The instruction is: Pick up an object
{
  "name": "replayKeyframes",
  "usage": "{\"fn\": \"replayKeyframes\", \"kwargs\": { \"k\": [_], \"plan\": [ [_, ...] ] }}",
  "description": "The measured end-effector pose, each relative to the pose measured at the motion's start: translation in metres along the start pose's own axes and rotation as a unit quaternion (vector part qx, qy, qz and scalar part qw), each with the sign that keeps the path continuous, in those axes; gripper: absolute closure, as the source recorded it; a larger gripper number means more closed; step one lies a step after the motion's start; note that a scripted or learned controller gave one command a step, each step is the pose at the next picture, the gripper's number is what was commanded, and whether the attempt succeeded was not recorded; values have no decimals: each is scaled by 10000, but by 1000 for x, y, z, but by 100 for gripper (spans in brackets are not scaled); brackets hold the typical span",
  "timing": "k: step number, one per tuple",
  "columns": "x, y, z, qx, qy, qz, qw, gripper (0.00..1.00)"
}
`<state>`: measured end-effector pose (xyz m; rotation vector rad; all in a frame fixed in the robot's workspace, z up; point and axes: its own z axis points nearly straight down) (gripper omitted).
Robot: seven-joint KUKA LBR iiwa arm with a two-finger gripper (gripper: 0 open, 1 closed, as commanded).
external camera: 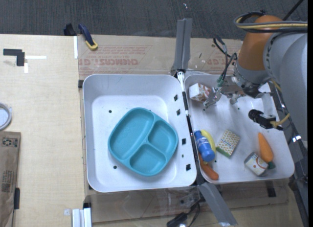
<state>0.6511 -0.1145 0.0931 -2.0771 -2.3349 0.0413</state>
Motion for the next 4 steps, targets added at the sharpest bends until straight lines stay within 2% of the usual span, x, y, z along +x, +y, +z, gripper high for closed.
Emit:
{"fn": "replayKeyframes", "kwargs": {
  "k": [1,2,3,4],
  "plan": [
    [-41,1,-84,-170,0,-719,9973,0],
    [-20,3,-81,-159,-6,-1534,9880,0],
    [-1,11,-24,-224,-62,-2603,9653,0],
    [-4,11,-18,-239,-31,-2637,9643,0]
  ]
}}
